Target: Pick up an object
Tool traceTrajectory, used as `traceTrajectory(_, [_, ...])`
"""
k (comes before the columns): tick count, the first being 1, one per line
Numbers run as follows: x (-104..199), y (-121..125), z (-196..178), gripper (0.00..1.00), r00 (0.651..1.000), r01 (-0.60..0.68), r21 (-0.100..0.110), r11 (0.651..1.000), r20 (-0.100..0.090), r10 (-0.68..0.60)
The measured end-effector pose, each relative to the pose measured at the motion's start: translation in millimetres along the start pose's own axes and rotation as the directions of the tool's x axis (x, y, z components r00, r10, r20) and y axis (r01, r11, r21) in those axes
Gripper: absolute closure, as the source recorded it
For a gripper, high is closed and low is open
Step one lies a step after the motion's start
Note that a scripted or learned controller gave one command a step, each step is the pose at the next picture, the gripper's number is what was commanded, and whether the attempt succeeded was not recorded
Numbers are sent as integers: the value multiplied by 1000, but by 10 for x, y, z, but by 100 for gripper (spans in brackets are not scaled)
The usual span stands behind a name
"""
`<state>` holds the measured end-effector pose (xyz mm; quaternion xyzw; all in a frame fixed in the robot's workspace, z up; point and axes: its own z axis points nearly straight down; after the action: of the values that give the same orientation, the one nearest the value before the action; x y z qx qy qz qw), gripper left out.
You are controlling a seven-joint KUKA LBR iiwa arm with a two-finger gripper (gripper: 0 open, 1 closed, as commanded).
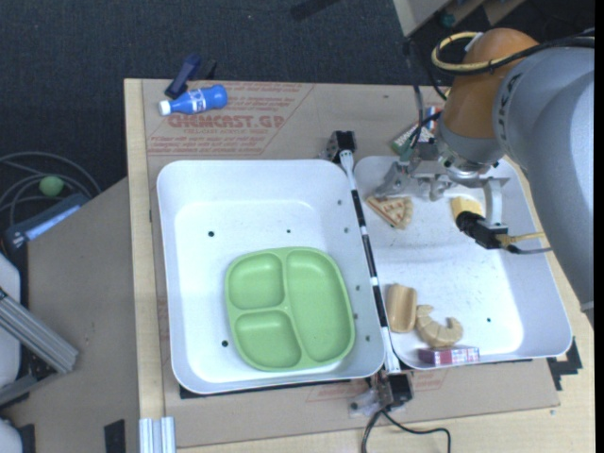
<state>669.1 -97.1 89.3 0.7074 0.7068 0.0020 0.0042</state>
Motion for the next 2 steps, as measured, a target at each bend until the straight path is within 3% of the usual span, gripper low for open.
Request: traceTrajectory(2, [-4, -1, 3, 0, 1000, 1, 1, 1000, -2, -1])
